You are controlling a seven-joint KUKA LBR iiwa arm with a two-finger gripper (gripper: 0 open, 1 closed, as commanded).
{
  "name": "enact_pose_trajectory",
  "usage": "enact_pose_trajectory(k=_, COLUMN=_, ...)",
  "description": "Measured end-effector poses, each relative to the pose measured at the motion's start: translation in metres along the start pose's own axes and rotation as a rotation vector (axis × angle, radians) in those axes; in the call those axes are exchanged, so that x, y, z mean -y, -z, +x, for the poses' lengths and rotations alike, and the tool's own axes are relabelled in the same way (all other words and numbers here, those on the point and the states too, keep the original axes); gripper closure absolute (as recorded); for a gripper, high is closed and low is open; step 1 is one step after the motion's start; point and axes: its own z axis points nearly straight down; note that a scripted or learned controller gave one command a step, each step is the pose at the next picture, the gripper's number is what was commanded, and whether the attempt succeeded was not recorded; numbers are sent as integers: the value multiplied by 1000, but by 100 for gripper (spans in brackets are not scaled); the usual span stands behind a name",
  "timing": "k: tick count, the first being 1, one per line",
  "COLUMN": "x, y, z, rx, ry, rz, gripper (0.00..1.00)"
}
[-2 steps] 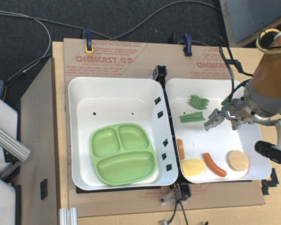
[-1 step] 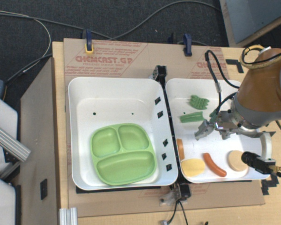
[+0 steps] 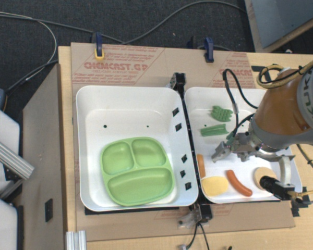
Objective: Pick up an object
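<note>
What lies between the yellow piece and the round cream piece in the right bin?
In the camera view, a red sausage lies between the yellow piece and the round cream piece.

A dark grey carpet [image 3: 146, 9] covers the floor at the far side, with thin grey cables [image 3: 193, 9] snaking loosely across it. The bench top is a brown cardboard sheet [image 3: 146, 61] printed with red lettering, held at its far edge by two clamps: a yellow-tipped one [image 3: 98, 47] to the left and a blue one [image 3: 208, 50] further right. At the far right corner a grey board with a pale wooden edge [image 3: 281, 12] lies tilted on the carpet. On the left, beside the bench, stands grey and white equipment [image 3: 2, 155] with a ribbed metal rail [image 3: 10, 152] slanting across it. Light is even and soft, with faint shadows.
</note>
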Motion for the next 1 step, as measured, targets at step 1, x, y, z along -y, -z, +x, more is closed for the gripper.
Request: enact_pose_trajectory(k=1, x=0, y=-49, z=1, rx=0, ry=1, rz=-2, gripper=0)
